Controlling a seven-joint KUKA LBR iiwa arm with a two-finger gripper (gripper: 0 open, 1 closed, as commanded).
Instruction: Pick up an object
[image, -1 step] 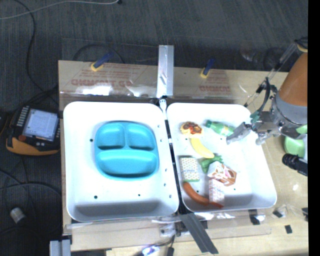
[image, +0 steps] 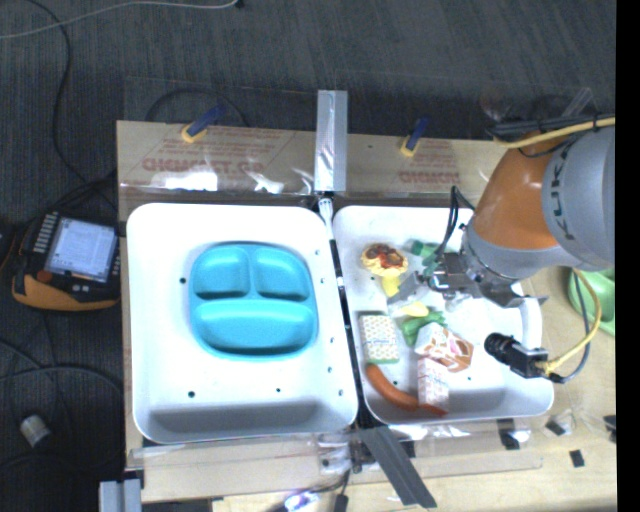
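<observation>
The right bin (image: 520, 400) holds several toy food pieces: a small pizza (image: 383, 258), a green leafy piece (image: 417, 322), a pale checkered block (image: 379, 337), a pink-and-white piece (image: 445, 348), a small white block (image: 432, 380) and a red-orange sausage (image: 392, 392) near the front wall. My gripper (image: 440, 272) hangs low over the bin's back middle, just right of the pizza and above the green piece, beside a green item (image: 426, 249). The wrist covers its fingers.
The left bin (image: 150, 380) carries a blue three-compartment tray (image: 252, 299). A metal divider strip (image: 331, 140) rises between the bins at the back. A handheld screen device (image: 72, 255) lies off the bench's left side. Cables and a black connector (image: 512, 352) trail by the arm.
</observation>
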